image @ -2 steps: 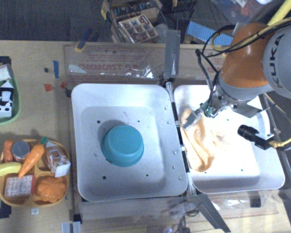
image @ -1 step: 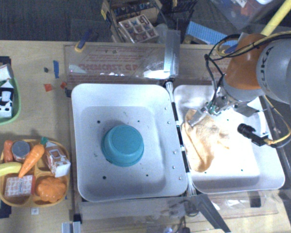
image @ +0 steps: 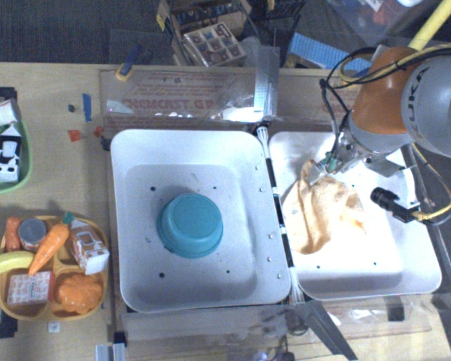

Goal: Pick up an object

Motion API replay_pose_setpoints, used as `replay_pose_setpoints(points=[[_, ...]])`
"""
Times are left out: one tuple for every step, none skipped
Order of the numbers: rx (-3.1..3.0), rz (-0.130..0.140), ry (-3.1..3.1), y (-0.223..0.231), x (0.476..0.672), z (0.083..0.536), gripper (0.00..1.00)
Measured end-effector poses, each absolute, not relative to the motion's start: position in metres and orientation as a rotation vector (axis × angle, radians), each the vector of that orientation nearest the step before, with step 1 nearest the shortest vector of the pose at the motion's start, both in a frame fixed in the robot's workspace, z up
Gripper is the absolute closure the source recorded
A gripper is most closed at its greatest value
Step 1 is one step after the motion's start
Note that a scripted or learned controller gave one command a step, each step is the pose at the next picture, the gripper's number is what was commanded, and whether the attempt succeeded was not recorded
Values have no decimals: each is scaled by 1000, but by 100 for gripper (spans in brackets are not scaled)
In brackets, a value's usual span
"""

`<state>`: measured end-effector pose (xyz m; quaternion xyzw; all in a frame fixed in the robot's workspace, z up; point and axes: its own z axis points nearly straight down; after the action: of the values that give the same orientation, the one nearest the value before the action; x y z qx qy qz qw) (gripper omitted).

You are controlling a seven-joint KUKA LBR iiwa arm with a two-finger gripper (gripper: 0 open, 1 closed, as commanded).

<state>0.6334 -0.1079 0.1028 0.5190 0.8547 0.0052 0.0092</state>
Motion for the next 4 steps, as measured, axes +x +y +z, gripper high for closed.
replay_pose_setpoints(points=[[1622, 16, 2670, -108, 633, 103, 0], [1622, 20, 2662, -110, 635, 114, 100], [1569, 3, 2716, -78, 643, 186, 100], [1569, 3, 2716, -78, 643, 186, 0]])
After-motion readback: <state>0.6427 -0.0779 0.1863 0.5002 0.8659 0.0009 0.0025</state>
